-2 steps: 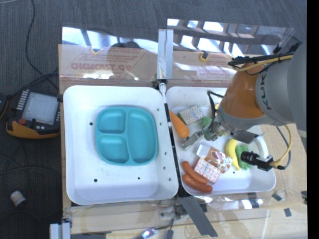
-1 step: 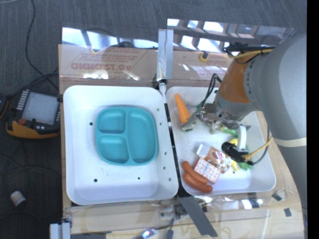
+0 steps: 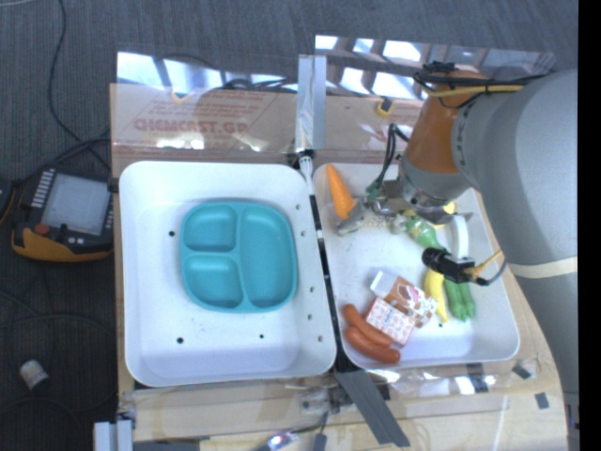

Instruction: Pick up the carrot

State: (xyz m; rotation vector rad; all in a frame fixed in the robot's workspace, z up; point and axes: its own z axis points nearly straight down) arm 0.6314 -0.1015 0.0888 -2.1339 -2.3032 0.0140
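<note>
Robotics lab or test cell: industrial arm [image 3: 526, 177] over two white bins [image 3: 141, 280] on a makeshift bench [image 3: 526, 332], dark carpet [image 3: 56, 64] with loose cables [image 3: 56, 111], teach pendant [image 3: 61, 214] lying on the floor.

- Floor [image 3: 56, 365]: dark grey carpet, thin cables [image 3: 58, 111] trailing across it.
- Handheld pendant [image 3: 58, 216], orange-edged, lying left of desk [image 3: 216, 125].
- Glare on foil strips [image 3: 202, 66] along desk's far edge.
</note>
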